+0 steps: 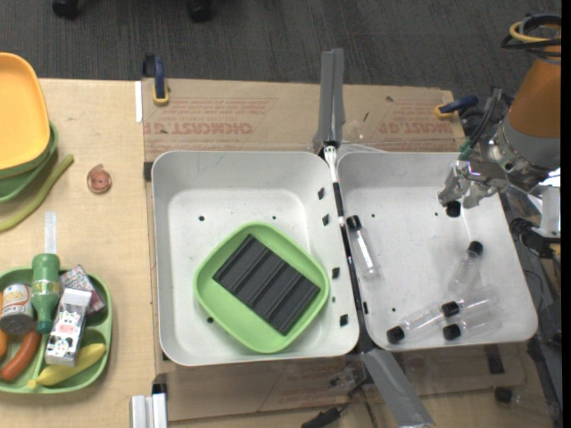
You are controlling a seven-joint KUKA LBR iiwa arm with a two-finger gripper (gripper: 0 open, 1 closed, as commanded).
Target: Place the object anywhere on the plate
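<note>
Gripper (pixel 461 188): above right bin's (pixel 419 172) upper right; finger state impossible to tell.
Vials: clear, black-capped, lying in right bin, one (pixel 359 244) beside left wall, others (pixel 442 316) lower right.
Plate (pixel 262 288): green, left bin (pixel 178 239), bearing dark ridged block (pixel 268 283).

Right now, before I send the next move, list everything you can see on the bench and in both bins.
Bins: two, white, side by side at centre.
Plate: one, green, in the left bin.
Ridged tray: one, dark grey, lying on the plate.
Vials: about five, clear with black caps, in the right bin; one by its left wall, the rest toward the near right corner.
Stacked plates: yellow over green, far left.
Divided dish: one, green, near left, holding toy food and a green bottle.
Clamps: two, on the far edge.
Arm: one, grey with an orange band, right.
Gripper: above the right bin's far right corner.
</note>
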